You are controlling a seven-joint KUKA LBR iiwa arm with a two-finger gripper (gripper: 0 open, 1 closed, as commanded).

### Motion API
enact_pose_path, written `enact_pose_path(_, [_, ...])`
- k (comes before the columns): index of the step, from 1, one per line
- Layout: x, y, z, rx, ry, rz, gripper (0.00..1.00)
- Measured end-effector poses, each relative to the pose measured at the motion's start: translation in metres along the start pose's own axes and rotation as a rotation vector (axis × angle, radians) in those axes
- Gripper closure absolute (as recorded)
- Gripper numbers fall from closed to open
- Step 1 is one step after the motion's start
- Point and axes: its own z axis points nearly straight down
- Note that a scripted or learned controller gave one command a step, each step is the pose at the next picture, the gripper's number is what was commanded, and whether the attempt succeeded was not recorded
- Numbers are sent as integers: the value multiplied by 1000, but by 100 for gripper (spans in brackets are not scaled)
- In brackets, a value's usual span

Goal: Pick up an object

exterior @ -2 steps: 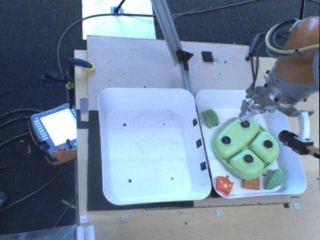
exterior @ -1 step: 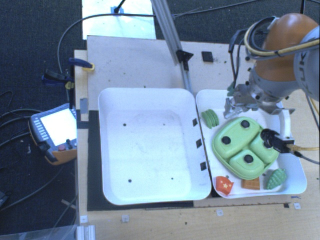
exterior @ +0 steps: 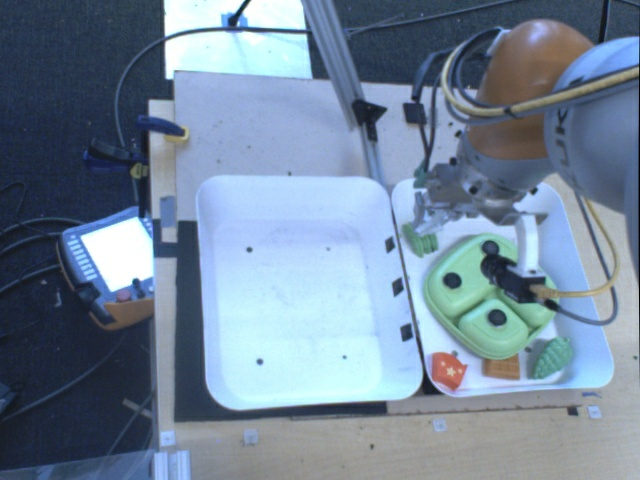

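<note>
My gripper (exterior: 430, 211) hangs over the upper left corner of the right bin (exterior: 590, 368). Just below it, by the bin's left wall, is a small dark green ribbed piece (exterior: 420, 239); whether the gripper touches it is unclear. A large light green moulded object (exterior: 470, 298) with black dots lies in the bin's middle. Along the near edge sit a red piece (exterior: 448, 370), an orange block (exterior: 503, 368) and a green ridged piece (exterior: 551, 356).
The left bin (exterior: 290, 288) stands beside the right one, their walls touching. A slanted metal pole (exterior: 340, 68) crosses the bench behind the bins. A handheld pendant (exterior: 108, 265) and cables lie on the floor to the left.
</note>
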Motion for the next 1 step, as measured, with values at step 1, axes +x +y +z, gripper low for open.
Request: enact_pose_path(1, [54, -6, 16, 3, 0, 0, 100])
